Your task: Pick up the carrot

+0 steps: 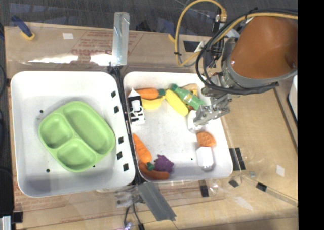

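**Carrot at the bin's near-left wall; gripper well apart from it**

We found the carrot (141, 149) in the right bin (167, 129), lying lengthwise along the left wall, with its narrow end toward the far side and its thick end among other items at the near-left corner; we judged it a light, rigid toy with a smooth, somewhat slippery skin, unlikely to deform or break under the fingers; we judged the best hold to be across its middle, where the body was bare and thick enough to seat, with the fingers closing across the short axis.

Room was poor on one side; the wall pressed close on the carrot's left, leaving doubtful space for a finger there; a purple grape cluster (163, 163) lay just beside its thick end, and a reddish sausage-like piece (154, 175) lay touching or nearly touching below; the bin floor to the carrot's right was open.

The gripper (205, 116) hung at the far-right part of the same bin, near a corn cob (175, 102) and an orange slice (206, 139); we could not tell how its fingers stood; nothing showed between them.
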Motion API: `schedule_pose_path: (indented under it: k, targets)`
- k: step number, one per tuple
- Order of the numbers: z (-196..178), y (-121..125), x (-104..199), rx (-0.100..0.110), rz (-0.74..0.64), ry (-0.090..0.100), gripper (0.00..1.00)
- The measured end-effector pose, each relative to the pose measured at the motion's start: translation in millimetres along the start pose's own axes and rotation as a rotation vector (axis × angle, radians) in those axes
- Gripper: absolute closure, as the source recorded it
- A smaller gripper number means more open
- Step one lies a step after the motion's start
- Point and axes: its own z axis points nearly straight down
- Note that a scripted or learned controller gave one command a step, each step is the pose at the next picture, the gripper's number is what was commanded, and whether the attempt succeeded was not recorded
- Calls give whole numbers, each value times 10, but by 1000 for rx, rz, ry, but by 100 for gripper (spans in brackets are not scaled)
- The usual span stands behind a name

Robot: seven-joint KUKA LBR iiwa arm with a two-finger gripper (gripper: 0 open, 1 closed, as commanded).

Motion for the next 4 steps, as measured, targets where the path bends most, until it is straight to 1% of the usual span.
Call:
schedule_pose_path:
  k: [1, 2, 3, 4]
  targets:
    - [-102, -344, 117, 0, -366, 0, 100]
    - [-32, -382, 394, -1, -752, -1, 100]
    - [-440, -292, -726, 2, -951, -1, 100]
    - [137, -568, -1111, -3, -1298, -7, 100]
